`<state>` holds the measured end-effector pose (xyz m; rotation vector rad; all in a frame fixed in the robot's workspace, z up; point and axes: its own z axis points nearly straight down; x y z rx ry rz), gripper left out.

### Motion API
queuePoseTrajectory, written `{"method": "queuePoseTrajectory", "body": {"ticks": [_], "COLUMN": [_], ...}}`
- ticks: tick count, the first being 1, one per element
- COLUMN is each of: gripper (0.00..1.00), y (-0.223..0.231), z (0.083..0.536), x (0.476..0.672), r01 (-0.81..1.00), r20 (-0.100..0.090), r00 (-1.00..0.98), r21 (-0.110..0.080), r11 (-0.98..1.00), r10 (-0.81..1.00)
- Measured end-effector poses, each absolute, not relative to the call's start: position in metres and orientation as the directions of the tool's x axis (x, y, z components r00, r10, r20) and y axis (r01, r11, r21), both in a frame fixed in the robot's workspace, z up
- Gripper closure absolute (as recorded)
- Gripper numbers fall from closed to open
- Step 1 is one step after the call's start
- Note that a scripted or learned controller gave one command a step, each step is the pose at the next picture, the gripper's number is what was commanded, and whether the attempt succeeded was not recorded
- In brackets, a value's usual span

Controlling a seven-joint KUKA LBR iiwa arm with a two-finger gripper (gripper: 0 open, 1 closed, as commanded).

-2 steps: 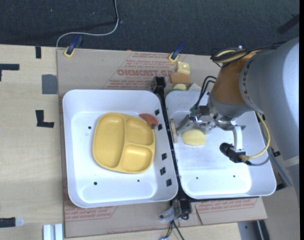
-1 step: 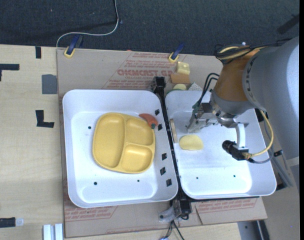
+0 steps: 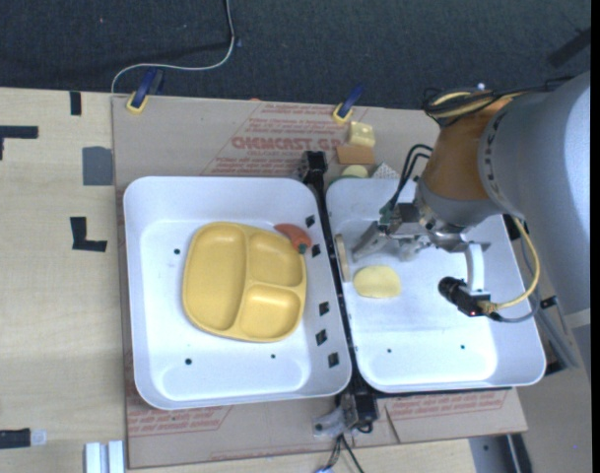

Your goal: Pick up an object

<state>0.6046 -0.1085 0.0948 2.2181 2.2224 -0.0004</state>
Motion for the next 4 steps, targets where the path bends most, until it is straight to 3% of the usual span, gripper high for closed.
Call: {"method": "queuePoseTrajectory", "body": {"ticks": [1, 2, 4], "gripper": [0.0, 0.0, 0.0], "y": [-0.099, -0.122, -0.096], "z": [0.085, 0.085, 0.084], "x": [0.598, 0.646, 0.658], "r01": [1.0, 1.0, 1.0], "r20": [-0.004, -0.001, 0.001], "r00": [0.0, -0.002, -0.001], "r21": [0.002, 0.003, -0.001], "r11": [0.0, 0.002, 0.001], "r10": [1.0, 1.0, 1.0]}}
